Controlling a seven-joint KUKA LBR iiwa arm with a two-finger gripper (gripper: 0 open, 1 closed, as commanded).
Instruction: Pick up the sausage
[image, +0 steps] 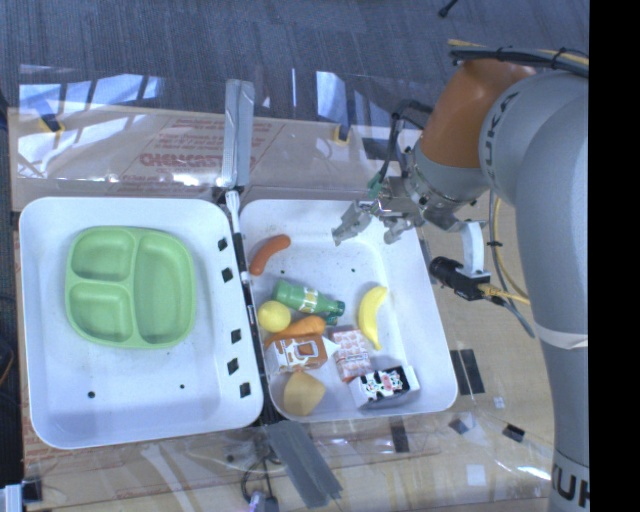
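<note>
my gripper (371, 225) hung over the far part of the right bin (425, 310), fingers spread apart with nothing between them, one tip reaching left and the other nearer my wrist. the sausage (269, 253) lay on the bin floor at the far left corner of that same bin, close to the divider wall, slanted so that one end pointed far-right and the other near-left. it sat apart from my fingers, off to their left and a little nearer. just on the near side of it was the green bottle (308, 299), and beyond that a crowd: a lemon (274, 316), a carrot (303, 326), a banana (372, 314), a couple of small cartons (350, 353), a potato (303, 392). the left bin (50, 400) held a green divided plate (130, 286), which had no part in this. i judged i was in the approach, not yet over the target and not yet lowered. the next move, as i read it, called for sliding left across the bin until the sausage lay between my fingers, turning my wrist so the fingers would cross its slant and not run along it, then descending. the wall close beside it looked like the main risk, since a finger could catch on it; the bottle seemed far enough off to leave alone.
</note>
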